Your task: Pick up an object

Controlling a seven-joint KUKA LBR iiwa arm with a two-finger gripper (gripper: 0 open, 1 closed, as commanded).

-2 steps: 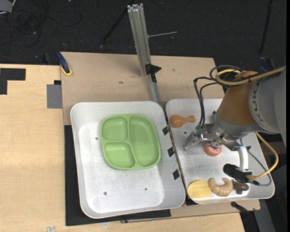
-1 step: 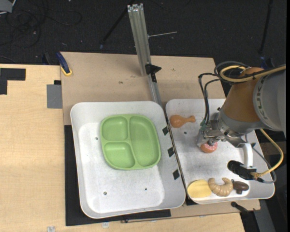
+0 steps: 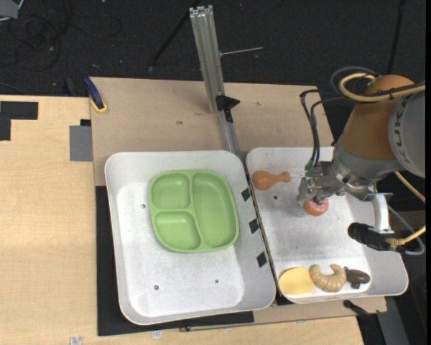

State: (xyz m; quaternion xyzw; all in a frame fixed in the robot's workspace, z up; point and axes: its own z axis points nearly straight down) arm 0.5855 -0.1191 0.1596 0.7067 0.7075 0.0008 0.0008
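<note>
My gripper [image 3: 315, 196] reaches down into the right bin [image 3: 294, 243], directly over a small red-pink object [image 3: 316, 207] that lies on the bin floor. The fingers stand around the top of that object, and how far they close on it is hidden by the wrist. An orange drumstick-shaped toy [image 3: 268, 180] lies to the left of the gripper near the bin's far left corner. A yellow piece [image 3: 296, 281], a tan curled croissant-like toy [image 3: 329, 277] and a dark brown piece [image 3: 357, 277] lie along the bin's near edge.
The left bin [image 3: 129, 272] holds a green three-compartment plate [image 3: 194, 210]. A metal post [image 3: 210, 63] rises behind the bins. Black cables and a dark hose end [image 3: 370, 236] hang beside the arm at the right bin's right side.
</note>
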